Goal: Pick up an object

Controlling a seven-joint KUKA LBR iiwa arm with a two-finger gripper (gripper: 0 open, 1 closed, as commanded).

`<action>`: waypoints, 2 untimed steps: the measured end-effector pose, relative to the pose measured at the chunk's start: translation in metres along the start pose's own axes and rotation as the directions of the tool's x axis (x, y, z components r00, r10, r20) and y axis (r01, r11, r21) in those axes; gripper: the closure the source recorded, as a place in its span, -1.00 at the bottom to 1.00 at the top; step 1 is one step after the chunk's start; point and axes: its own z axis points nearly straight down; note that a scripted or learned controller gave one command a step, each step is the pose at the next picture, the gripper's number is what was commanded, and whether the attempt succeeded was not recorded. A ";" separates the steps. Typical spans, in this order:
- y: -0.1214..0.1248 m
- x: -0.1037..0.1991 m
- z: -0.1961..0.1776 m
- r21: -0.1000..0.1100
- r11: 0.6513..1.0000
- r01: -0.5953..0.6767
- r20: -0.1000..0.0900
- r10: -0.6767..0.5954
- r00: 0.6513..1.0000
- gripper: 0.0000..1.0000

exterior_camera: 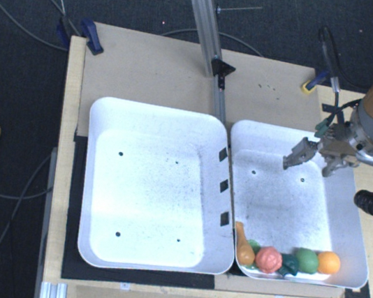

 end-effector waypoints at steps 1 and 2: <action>-0.049 -0.001 0.118 0.009 1.000 -0.001 -0.001 0.001 1.000 -1.00; 0.049 -0.019 -0.027 -0.008 1.000 0.001 0.001 -0.001 1.000 -1.00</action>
